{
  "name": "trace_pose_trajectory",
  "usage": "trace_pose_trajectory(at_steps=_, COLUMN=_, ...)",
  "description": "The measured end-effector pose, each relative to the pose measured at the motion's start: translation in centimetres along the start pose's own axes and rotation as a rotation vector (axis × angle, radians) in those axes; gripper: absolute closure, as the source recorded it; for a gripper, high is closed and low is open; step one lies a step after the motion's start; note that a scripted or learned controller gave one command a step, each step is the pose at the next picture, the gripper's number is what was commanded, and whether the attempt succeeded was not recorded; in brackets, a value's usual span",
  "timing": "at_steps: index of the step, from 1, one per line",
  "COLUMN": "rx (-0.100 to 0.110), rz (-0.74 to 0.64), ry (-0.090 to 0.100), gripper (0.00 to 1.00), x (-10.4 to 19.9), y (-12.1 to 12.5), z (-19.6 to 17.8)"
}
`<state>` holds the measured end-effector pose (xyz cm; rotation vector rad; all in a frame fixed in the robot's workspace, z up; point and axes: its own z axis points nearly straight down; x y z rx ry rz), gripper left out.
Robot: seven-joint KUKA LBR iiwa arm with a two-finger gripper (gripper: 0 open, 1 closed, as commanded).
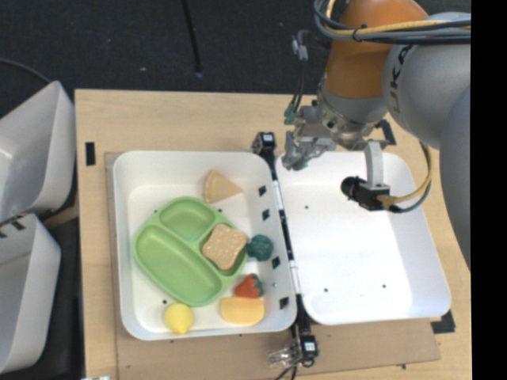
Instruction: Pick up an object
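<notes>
The gripper hangs over the far left corner of the right bin, just beside the divider where the 2 bins meet. Whether its jaws are apart or together I cannot tell; the wrist and its cabling hide them, and nothing is visibly held.

Every candidate object lies in the left bin. A green divided tray takes up the middle, with a slice of toy bread resting in its right-hand compartment. A tan wedge sits near the far wall, clear of the tray. Along the near side are a yellow ball, a yellow rounded piece and a small red piece touching it from above, with a dark teal ball just beside the tray's right rim.

The arm looks to be ahead of any grasp, so it would have to cross the divider before descending. The risks follow from the layout: the teal ball and the red piece sit close to the divider wall, so a finger could land on the wall or nudge the target aside. Round items (the 2 balls especially) may roll out of a closing grip. The bread lies flat, so fingers might catch the tray rim instead.
</notes>
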<state>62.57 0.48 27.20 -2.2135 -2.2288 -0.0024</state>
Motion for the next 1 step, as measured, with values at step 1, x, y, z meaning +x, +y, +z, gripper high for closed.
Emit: trace_pose_trajectory(at_steps=1, rx=0.002, rz=0.000, ry=0.000, gripper=1.00, x=4.77, y=-2.28, z=1.03)
